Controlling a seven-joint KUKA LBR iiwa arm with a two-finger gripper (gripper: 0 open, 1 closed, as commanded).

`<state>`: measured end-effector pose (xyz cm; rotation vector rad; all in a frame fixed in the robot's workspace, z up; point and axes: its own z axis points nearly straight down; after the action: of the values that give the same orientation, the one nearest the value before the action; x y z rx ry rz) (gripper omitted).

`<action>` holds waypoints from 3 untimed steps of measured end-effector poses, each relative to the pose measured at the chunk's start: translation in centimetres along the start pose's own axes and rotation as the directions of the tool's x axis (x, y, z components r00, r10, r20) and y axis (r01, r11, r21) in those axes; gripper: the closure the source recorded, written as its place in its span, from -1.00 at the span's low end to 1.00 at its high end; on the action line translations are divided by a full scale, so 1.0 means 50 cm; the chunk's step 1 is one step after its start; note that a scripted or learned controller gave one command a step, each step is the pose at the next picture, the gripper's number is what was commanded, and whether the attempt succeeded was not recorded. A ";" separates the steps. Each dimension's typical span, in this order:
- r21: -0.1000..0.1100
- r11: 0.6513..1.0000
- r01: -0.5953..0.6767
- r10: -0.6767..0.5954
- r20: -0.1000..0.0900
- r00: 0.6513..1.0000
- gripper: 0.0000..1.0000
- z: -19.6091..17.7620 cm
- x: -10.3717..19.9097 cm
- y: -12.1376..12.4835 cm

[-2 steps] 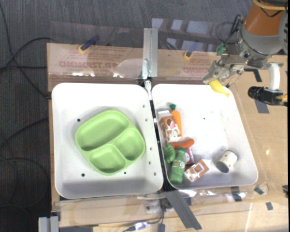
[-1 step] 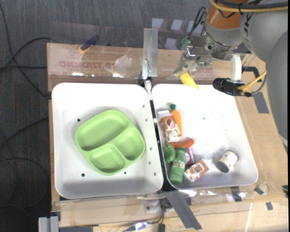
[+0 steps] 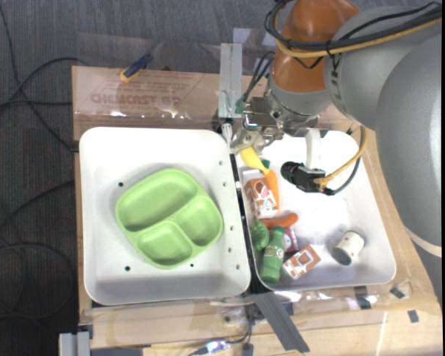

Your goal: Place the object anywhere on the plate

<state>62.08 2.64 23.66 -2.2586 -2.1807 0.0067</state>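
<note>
Camera view: we see the gripper (image 3: 254, 141) low over the right white bin's (image 3: 371, 221) far-left corner, just above a yellow banana-shaped toy (image 3: 254, 159); whether it grips we cannot tell. The green three-compartment plastic plate (image 3: 170, 217) waits bare in the left white bin (image 3: 104, 162), so we judge placing not yet done.

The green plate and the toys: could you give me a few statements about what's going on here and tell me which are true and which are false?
1. The green plate lies in the left bin. True.
2. The plate has a single undivided well. False: it has three compartments.
3. A toy already lies on the plate. False: the toys, such as the orange carton, lie in the right bin.
4. The gripper is above the far left corner of the right bin. True.
5. A small white cup lies on its side in the right bin. True.
</note>
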 end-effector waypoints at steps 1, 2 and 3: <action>0.000 0.998 0.070 -0.070 0.000 0.998 1.00 0.085 0.157 -0.070; -0.002 0.918 0.397 -0.397 0.000 0.918 1.00 -0.049 0.217 -0.140; -0.001 0.843 0.537 -0.537 -0.001 0.843 1.00 0.133 0.232 -0.126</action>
<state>56.17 14.45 17.01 -1.5578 -2.7245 0.0030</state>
